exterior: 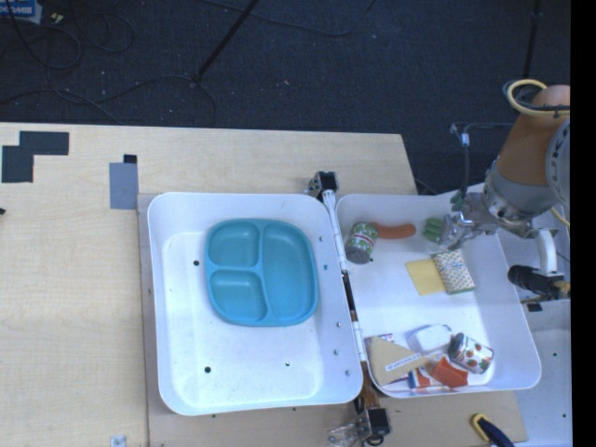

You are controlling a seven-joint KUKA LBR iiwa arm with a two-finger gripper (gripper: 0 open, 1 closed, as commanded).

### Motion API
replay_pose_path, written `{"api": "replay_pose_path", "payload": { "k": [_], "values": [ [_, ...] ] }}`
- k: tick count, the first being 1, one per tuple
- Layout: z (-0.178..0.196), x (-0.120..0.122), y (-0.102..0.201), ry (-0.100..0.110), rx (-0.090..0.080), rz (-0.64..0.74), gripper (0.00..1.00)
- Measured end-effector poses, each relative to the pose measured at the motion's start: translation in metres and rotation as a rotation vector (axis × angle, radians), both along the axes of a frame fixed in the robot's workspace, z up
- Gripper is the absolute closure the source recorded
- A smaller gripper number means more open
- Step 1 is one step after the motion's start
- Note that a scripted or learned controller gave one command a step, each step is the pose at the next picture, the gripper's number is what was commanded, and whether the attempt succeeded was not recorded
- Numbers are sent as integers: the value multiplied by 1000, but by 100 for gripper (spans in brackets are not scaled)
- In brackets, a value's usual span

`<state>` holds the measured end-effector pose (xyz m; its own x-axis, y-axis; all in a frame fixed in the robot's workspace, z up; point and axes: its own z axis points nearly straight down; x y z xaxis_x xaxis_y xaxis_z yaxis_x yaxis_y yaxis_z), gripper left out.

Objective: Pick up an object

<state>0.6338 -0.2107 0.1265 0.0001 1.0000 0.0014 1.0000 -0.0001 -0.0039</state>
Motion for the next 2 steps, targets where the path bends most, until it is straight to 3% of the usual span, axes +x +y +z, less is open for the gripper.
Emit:
{"api": "replay_pose_path", "payload": {
  "k": [1, 2],
  "values": [
    [-3, -33, 52, 3, 1, 0, 100],
    [-12, -16, 29, 1, 0, -2, 100]
  ]
}}
